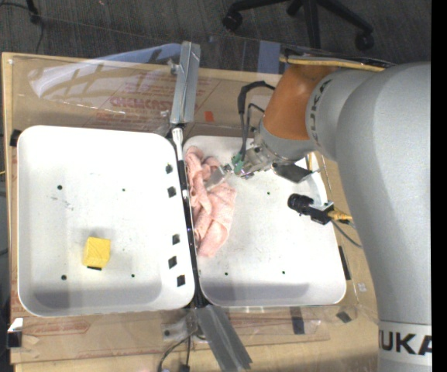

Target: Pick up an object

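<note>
You're looking at the gripper (235, 167) hanging low in the right bin (285, 285), right at the upper end of the pink cloth (210, 208). I can't tell from this angle how the gripper is set, and nothing is visibly held, so don't count this as a grab.

The cloth is lying bunched along the bin's left wall, starting just beside the gripper tip and trailing away from it toward the near edge of the bin. It's looking soft, limp and light: it's going to fold and drape instead of lifting as one piece, and a shallow pinch could slip off a single layer. You're better off aiming for a raised wrinkle in the thick bunched part, just below the tip, rather than the flat edge pressed against the wall.

Well apart from the gripper, across the divider, a small yellow block (97, 252) is sitting in the left bin (45, 161); it looks compact and probably firmer to grip.

For writing, you're getting "KUKA" (404, 341) on the arm's base at lower right. The faint red print on the plastic sheet (142, 99) behind the bins is too blurred to read.
</note>
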Motion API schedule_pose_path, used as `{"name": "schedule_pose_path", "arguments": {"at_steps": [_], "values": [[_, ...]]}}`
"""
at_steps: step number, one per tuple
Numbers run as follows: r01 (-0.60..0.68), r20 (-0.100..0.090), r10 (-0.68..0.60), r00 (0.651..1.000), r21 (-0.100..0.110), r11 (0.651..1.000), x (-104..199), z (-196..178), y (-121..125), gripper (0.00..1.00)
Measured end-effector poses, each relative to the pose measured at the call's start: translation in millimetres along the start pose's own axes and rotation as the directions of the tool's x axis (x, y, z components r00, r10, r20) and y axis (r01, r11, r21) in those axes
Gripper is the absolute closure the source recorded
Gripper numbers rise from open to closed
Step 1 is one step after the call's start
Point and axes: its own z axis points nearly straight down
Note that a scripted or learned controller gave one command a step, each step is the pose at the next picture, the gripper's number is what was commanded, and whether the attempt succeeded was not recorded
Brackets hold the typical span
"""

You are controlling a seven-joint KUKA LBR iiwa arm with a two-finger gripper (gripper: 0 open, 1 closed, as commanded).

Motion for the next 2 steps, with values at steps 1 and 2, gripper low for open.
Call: {"name": "schedule_pose_path", "arguments": {"at_steps": [1, 2], "values": [[0.340, -0.001, -0.340, 0.940, 0.001, 0.940, 17.3, -54.5, -3.9, 0.00], [0.558, -0.002, -0.558, 0.830, -0.001, 0.830, -22.7, 0.9, 0.0, 0.00]]}}
